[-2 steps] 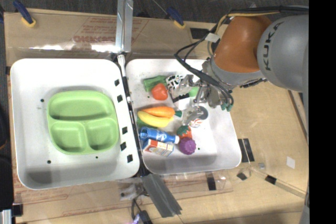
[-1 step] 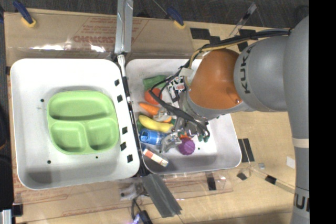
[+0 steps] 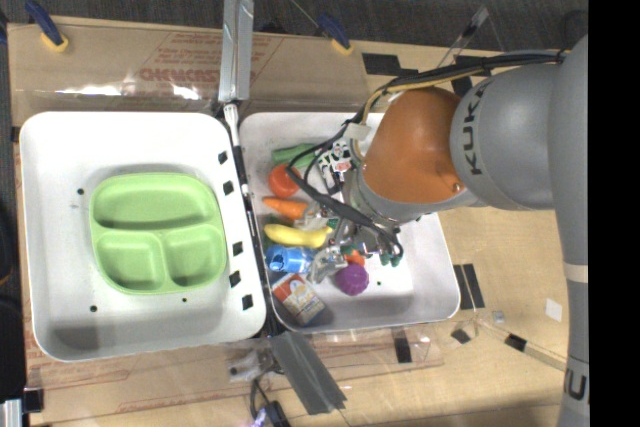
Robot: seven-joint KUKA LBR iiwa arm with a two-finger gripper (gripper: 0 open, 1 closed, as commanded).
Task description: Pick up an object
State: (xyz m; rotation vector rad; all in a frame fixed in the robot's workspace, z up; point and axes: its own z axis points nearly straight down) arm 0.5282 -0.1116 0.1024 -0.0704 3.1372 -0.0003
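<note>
My gripper (image 3: 335, 250) reaches down into the right bin (image 3: 425, 260), under the orange wrist band, among a pile of small toys. Just left of it lies a yellow banana (image 3: 296, 235). Above that are an orange carrot (image 3: 285, 208), an orange-red piece (image 3: 283, 181) and a green item (image 3: 293, 155). A blue object (image 3: 284, 261) sits below the banana. A purple piece (image 3: 351, 279) rests just below the gripper, and a brown-red packet (image 3: 298, 300) lies near the bin's front wall. The wrist hides much of the fingers.
The left bin (image 3: 50, 215) holds a green divided tray (image 3: 157, 232). A dividing wall with black clips (image 3: 238, 245) separates the two bins. Cables run from the wrist (image 3: 330, 165) over the right bin's back part. Cardboard lies behind the bins.
</note>
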